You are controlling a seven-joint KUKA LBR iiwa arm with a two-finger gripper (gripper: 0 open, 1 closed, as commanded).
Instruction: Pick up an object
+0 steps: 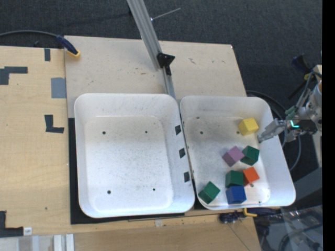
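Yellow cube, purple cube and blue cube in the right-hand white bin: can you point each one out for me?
Yellow cube (248,125): camera view, on its top face.
Purple cube (233,155): camera view, middle of its top face.
Blue cube (236,194): camera view, centre of its visible face.

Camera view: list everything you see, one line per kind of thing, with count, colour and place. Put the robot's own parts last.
Bins: 2, white, side by side on the bench: left bin, right bin.
Yellow cube: 1, upper part of the right bin.
Purple cube: 1, middle of the right bin.
Green cubes: 3, right bin: one beside the purple cube, one lower, one near the bottom left corner.
Orange cube: 1, right bin, right of the lower green cube.
Blue cube: 1, near the right bin's bottom edge.
Metal rail: 1, grey, slanting down from the top.
Claw: 1, grey, over the right bin's right rim.
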